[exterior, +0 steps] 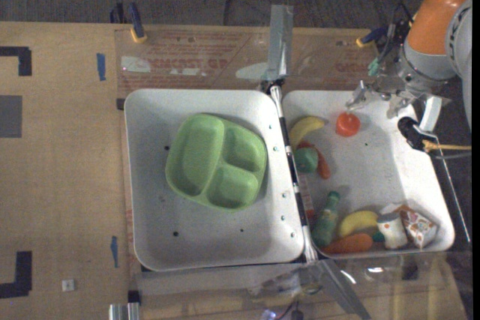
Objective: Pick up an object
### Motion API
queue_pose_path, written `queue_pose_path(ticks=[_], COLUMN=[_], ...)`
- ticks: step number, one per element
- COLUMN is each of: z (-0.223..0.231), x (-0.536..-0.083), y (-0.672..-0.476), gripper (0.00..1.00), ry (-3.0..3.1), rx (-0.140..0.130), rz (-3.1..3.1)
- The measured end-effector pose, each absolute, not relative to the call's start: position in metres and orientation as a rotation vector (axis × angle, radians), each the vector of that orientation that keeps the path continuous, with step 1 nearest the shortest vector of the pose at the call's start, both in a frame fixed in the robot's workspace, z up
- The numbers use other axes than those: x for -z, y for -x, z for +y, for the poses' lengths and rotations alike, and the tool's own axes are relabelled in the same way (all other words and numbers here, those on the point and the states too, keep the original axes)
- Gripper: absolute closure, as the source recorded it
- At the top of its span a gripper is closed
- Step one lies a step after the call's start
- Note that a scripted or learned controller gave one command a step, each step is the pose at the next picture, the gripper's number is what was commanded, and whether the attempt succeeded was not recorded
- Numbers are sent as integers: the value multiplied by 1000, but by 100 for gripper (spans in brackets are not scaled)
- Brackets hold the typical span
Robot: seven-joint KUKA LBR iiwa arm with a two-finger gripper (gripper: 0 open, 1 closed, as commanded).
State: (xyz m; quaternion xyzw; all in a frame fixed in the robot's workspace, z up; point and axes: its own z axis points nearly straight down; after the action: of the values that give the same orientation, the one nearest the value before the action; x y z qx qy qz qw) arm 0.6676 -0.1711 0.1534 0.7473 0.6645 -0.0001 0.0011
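Toys crowd the right-hand bin [420,183], and the nearest candidate is a small orange-red round piece [347,124] lying in that bin's far part, close to its far wall. Just beside it, toward the divider between the bins, lies a yellow banana [306,129]; nearer the camera from the banana sit a green lump [306,159] and a slim orange piece [323,166]. Along the bin's near wall are a green bottle [327,217], a second banana [358,221], an orange carrot [349,243], a small white cup [392,230] and a patterned carton [418,227], several of them touching. The left-hand bin [150,221] holds a green divided plate [217,161].

The gripper [379,90] hangs over the right-hand bin's far rim, just beyond the round piece and apart from it. Nothing is between its fingers; how wide they stand I cannot tell, since the metal parts blur together.

My judgement is that the reach is not yet finished. The round piece looks the best choice: it stands clear of its neighbours, so the fingers can straddle it. Centre over it before descending, keep clear of the rim, and close only once low enough to grip its widest part, as it may roll.
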Motion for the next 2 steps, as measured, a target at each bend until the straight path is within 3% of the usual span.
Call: queue_pose_path(ticks=[1,2], z=[-155,-154], x=[-87,-98], y=[-669,-671], gripper=[0,100], ry=[-2305,-2297], rx=[-2,-4], rz=[2128,2129])
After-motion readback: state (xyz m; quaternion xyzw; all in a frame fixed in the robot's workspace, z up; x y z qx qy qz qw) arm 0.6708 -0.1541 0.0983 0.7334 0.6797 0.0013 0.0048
